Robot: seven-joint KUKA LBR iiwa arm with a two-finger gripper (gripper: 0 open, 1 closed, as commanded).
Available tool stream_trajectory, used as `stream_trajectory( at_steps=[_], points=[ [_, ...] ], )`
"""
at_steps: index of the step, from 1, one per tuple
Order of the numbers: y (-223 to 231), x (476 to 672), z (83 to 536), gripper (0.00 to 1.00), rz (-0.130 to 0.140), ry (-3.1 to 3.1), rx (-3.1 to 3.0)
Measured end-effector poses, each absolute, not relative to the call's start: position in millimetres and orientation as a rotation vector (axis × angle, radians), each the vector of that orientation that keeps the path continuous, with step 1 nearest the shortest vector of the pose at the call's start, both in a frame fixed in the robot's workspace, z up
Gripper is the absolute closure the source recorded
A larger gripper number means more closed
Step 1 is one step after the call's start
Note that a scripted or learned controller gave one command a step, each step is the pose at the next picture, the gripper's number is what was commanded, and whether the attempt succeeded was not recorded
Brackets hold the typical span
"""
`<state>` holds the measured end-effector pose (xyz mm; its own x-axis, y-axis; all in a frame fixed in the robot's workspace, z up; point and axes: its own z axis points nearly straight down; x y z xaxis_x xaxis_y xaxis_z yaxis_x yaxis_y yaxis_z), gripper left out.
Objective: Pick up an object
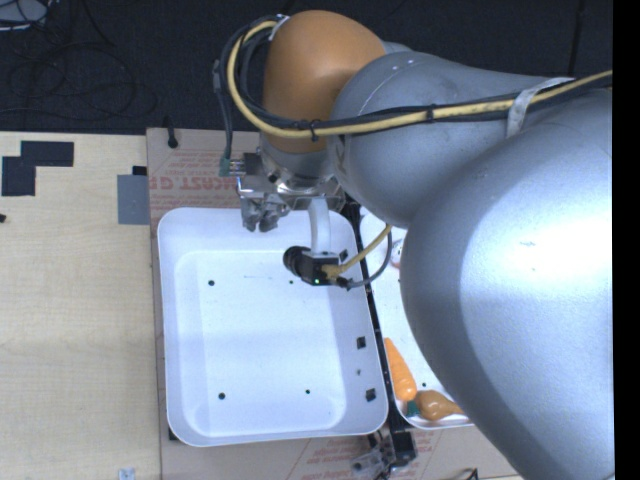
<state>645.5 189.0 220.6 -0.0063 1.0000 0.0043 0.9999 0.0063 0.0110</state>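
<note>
Two orange objects (402, 368), carrot-like in shape, are seen lying in the right bin (430, 418) near its front left corner, one stretched along the left wall and a shorter one (436, 404) just beside it toward the front rim. Both are partly hidden by the grey arm (500, 248), which is spread across most of that bin. The gripper (262, 216) is held well apart from them, above the back edge of the left bin (180, 348), close to that bin's back right corner. Whether it is spread or pressed together cannot be told from the slanted view, and nothing is seen pinched in it. A small black unit (305, 264) with a green light is hung just below the wrist, over the bin's floor. The orange band (315, 63) is shown above the gripper, ringed by a yellow and black cable (240, 78). Both bins are set on a brown cardboard sheet (190, 173) on the pale desk (70, 298).
</note>
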Motion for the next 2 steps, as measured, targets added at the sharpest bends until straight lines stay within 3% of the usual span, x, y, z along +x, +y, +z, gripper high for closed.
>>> stream_trajectory(
  at_steps=[1,2],
  points=[
    [246.9,612.9,203.6,1.00,-0.006,2.231,2.218],
    [244.2,617.9,208.8,1.00,-0.005,2.227,2.217]
  ],
)
